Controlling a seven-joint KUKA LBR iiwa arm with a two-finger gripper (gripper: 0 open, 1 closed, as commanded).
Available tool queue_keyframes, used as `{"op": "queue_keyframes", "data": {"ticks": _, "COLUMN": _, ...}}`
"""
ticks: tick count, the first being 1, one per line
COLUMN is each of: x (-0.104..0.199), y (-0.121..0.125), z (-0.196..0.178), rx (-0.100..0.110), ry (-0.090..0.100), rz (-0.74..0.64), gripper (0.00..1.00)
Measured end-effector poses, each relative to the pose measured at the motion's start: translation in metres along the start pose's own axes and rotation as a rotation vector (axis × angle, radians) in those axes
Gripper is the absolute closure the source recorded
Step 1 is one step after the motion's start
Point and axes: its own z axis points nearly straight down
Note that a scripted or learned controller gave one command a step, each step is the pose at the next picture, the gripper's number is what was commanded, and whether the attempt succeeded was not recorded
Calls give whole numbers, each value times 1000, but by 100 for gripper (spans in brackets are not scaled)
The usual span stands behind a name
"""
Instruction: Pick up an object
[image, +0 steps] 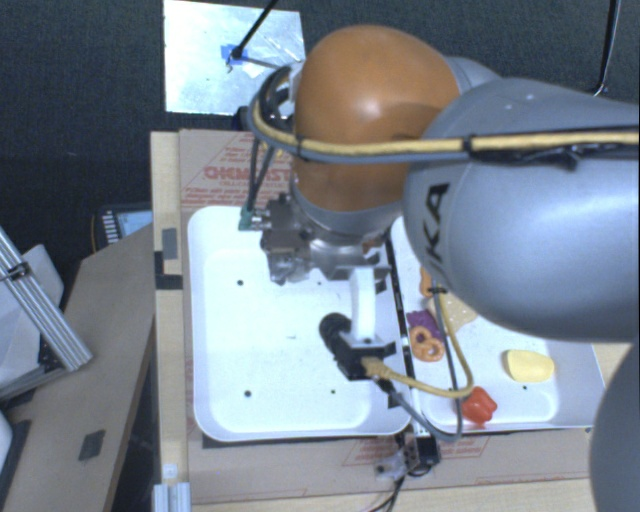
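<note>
The gripper is seen over the left bin, near its upper rim, with broad white floor spread below it. Its state cannot be told. A yellow object and a red object are found near the lower edge of the right bin.

open floor in left bin; yellow piece, red piece in right bin

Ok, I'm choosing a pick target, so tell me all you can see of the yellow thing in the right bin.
The yellow lump is smooth, rounded and oblong, pale yellow, perhaps plastic. It lies on the floor of the right bin, near its front, apart from the red piece beside it. Only the bin touches it.
</note>
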Motion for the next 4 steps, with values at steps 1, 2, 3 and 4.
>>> {"op": "queue_keyframes", "data": {"ticks": 1, "x": -58, "y": -18, "z": 139, "rx": 25, "ry": -12, "rz": 12, "gripper": 100}}
{"op": "queue_keyframes", "data": {"ticks": 2, "x": 2, "y": -14, "z": 47, "rx": 5, "ry": -1, "rz": -3, "gripper": 100}}
{"op": "queue_keyframes", "data": {"ticks": 3, "x": -26, "y": -14, "z": 34, "rx": 12, "ry": -7, "rz": 8, "gripper": 100}}
{"op": "queue_keyframes", "data": {"ticks": 4, "x": -97, "y": 59, "z": 84, "rx": 13, "ry": -11, "rz": 15, "gripper": 100}}
